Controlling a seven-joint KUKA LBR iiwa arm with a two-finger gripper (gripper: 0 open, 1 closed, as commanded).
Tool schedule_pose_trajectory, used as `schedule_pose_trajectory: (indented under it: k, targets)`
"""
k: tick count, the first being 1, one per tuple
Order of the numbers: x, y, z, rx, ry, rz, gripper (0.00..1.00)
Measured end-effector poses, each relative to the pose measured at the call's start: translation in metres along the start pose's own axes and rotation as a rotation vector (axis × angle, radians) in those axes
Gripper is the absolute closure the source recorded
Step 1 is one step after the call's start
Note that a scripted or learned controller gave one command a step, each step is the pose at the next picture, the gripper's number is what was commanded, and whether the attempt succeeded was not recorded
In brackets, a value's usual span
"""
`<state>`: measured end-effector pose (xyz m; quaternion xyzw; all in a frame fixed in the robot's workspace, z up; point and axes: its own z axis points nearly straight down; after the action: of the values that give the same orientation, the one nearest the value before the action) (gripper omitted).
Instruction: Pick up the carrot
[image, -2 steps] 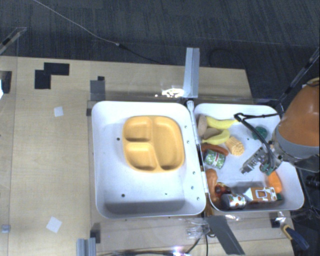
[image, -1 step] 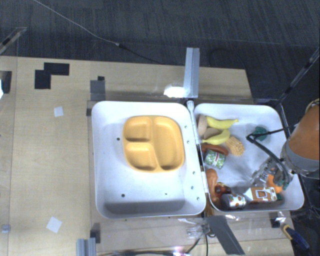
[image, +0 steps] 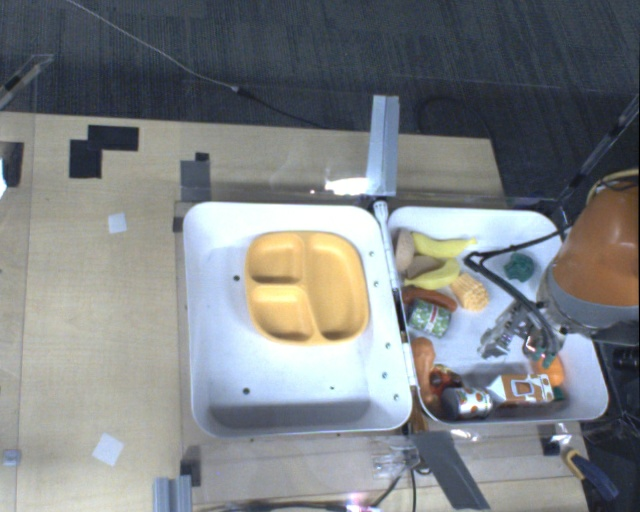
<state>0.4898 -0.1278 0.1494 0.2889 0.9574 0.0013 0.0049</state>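
Hovering low over right bin (image: 590, 395), claw (image: 505, 335); finger state cannot tell. Carrot (image: 425, 355) lies at bin's left wall, apart from claw. Yellow tray (image: 305, 285) in left bin (image: 215, 320).

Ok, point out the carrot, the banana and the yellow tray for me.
carrot (image: 424, 354): camera view, middle of its orange body.
banana (image: 443, 246): camera view, middle of the curve.
yellow tray (image: 305, 287): camera view, central divider ridge.
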Motion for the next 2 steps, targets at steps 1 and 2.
schedule_pose_trajectory:
  k: [1,2]
  targets:
    - [-0.026,-0.037,0.059,-0.001,-0.005,-0.192,1.0]
    - [-0.022,-0.027,0.058,0.004,-0.016,-0.643,1.0]
